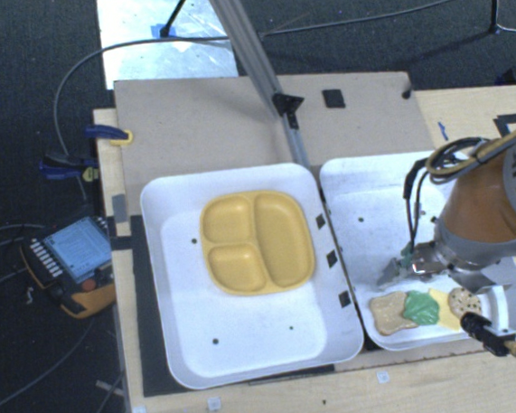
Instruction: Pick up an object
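Observation:
My gripper [407,266] hangs low over the middle of the right bin [365,191], at the end of the grey arm with its orange band [480,207]. Just below it, along the bin's front wall, lie a tan slice of toast [389,314], a green crumpled object [421,306], a yellow piece [446,308] and a small speckled cookie [464,300]. The gripper sits slightly above the green object and the toast. Nothing is visibly held.
A yellow divided plate [257,242] lies in the left bin [190,344]. A ridge with black clips [329,258] separates the two bins. A metal pole [257,56] slants in from the back. Cables and a blue-screened handset [72,255] lie on the floor to the left.

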`<state>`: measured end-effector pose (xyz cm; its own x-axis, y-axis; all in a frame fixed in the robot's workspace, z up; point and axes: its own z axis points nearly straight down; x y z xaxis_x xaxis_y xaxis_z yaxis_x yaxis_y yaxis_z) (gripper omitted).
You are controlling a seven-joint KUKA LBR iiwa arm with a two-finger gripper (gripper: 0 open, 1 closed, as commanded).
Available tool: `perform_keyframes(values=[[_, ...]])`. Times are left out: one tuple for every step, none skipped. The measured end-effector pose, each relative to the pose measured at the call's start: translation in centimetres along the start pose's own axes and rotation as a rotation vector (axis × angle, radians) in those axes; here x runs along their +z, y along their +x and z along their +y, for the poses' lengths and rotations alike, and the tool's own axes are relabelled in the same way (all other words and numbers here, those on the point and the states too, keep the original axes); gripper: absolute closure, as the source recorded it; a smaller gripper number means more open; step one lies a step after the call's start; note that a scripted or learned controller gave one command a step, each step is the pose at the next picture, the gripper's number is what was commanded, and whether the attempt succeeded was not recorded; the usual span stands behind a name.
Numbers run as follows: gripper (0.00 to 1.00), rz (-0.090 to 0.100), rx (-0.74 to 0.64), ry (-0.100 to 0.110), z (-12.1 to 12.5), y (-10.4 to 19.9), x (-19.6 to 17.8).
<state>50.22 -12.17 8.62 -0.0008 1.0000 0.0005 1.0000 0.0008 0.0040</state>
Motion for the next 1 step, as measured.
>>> perform_keyframes(values=[[1.0, -0.005, 0.001, -0.01, 0.24, -0.15, -1.33]])
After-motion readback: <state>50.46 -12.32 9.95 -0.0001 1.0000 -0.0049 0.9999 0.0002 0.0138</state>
